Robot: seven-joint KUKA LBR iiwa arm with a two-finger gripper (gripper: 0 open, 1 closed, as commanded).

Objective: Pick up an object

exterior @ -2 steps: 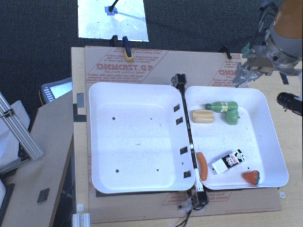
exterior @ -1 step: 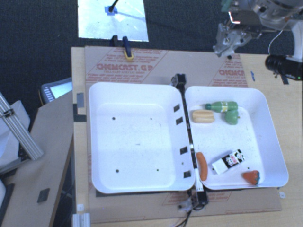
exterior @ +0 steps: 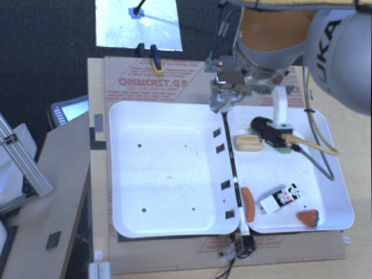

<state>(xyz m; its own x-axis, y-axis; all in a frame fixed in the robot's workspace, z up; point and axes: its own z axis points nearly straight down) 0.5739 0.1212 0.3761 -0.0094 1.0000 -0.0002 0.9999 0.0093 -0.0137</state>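
Camera view: metal two-finger claw point(exterior: 221, 104) hangs over the far end of the divider between two shallow white plastic bins point(exterior: 116, 156); finger state unreadable, nothing visibly gripped

Red print reading "CHEMCAST GP" ran across the brown board point(exterior: 152, 81) under the bins, above the left bin. Dark letters "UKA" stood on the grey arm point(exterior: 334, 36) at upper right. Red print lower on the board was too small to read.
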